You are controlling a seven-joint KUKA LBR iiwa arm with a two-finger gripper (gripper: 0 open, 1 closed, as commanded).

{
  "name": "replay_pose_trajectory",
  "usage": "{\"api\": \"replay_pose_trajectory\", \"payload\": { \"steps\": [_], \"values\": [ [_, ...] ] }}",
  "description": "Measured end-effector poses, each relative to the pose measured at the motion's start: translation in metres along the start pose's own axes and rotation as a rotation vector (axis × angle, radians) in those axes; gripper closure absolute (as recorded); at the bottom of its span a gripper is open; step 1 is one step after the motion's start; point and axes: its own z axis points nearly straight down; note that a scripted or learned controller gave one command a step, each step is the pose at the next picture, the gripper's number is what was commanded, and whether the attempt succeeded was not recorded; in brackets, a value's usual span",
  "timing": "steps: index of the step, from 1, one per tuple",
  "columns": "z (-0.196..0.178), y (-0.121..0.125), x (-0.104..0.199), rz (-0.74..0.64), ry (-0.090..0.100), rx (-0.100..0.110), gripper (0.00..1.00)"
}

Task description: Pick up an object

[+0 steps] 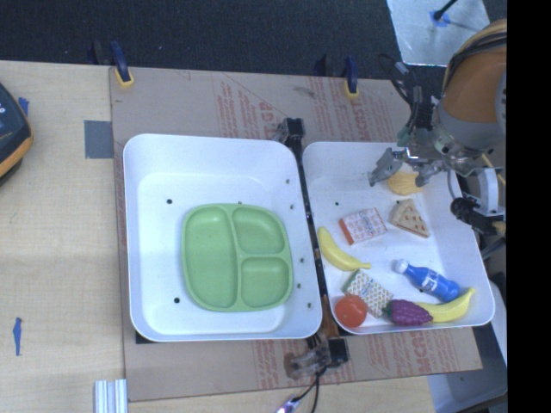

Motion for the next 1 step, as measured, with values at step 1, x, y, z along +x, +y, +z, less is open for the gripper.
{"api": "replay_pose_trajectory", "payload": {
  "steps": [1],
  "values": [
    [-0.01, -0.0002, -0.0009, -0.002, 0.0, 0.003, 1.0]
  ]
}}
